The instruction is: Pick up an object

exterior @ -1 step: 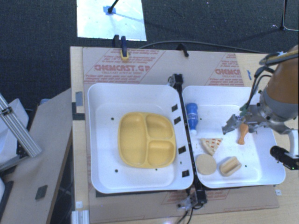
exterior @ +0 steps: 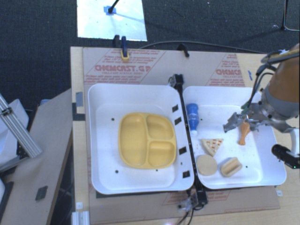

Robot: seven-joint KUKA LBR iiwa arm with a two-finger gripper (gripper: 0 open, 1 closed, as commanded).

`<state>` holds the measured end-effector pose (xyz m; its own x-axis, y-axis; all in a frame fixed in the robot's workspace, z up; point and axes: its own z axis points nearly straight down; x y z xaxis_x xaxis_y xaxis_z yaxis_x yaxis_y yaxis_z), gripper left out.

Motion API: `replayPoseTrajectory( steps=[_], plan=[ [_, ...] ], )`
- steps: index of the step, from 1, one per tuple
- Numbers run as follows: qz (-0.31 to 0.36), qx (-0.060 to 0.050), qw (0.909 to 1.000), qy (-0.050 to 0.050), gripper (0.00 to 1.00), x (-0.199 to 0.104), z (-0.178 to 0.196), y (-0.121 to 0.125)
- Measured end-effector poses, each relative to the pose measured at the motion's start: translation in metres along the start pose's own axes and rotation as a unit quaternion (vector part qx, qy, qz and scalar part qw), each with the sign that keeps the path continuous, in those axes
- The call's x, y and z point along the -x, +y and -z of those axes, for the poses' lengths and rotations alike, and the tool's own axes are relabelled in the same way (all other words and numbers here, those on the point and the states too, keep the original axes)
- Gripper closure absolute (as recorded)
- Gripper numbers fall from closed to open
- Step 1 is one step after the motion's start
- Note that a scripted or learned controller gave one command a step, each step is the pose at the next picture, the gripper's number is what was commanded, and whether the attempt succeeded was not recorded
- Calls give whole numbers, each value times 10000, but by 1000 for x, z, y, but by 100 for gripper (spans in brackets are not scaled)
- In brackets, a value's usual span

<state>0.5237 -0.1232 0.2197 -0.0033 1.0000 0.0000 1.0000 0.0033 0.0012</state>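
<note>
In the right bin point(exterior: 262, 175), an orange toy drumstick point(exterior: 243, 134) lies near the far right side. My gripper point(exterior: 243, 123) is right over its upper end, with one grey finger point(exterior: 231, 124) to the left of it and the other to the right. The fingers stand apart, wider than the drumstick, so the gripper is open around it. The same bin holds a blue bottle point(exterior: 192, 116), a pizza-slice toy point(exterior: 212, 146), a round tan cookie point(exterior: 206, 165) and a bread roll point(exterior: 230, 166).
A yellow divided plate point(exterior: 146, 140) sits in the left bin point(exterior: 103, 102). A black divider with clips point(exterior: 183, 125) runs between the bins. A black part of the arm point(exterior: 284, 154) hangs over the right bin's right rim.
</note>
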Motion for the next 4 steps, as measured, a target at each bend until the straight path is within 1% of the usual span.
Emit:
replayPoseTrajectory(
  steps=[1,2,3,4],
  plan=[
    [-11,-16,10000,3,0,1,-42,-3],
    [-7,-19,10000,6,0,-3,-98,6],
    [-8,11,10000,20,0,-4,-132,9],
    [3,97,10000,8,100,-5,-116,14]
  ],
)
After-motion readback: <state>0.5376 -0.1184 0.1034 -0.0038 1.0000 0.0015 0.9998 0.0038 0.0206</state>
